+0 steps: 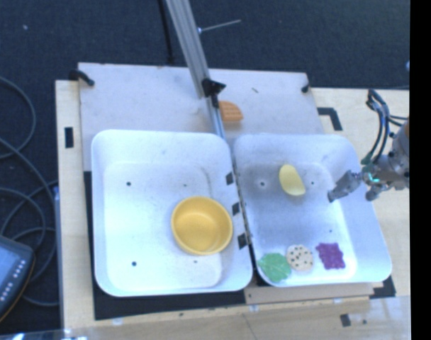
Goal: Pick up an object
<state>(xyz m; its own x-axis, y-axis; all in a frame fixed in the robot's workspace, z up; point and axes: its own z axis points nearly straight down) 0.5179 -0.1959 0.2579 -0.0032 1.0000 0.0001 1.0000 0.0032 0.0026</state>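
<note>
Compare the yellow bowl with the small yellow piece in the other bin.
The yellow bowl is large, round and hollow, sitting upright in the left bin; the yellow piece is much smaller, oval and flat-looking, lying in the right bin. Both are yellow and untouched by the gripper.

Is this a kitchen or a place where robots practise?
Probably a robot practice bench, not a kitchen. Two white bins sit on a workbench holding toy-like things, such as a yellow bowl and a purple piece. A robot gripper reaches in, and cables trail across the floor.
</note>
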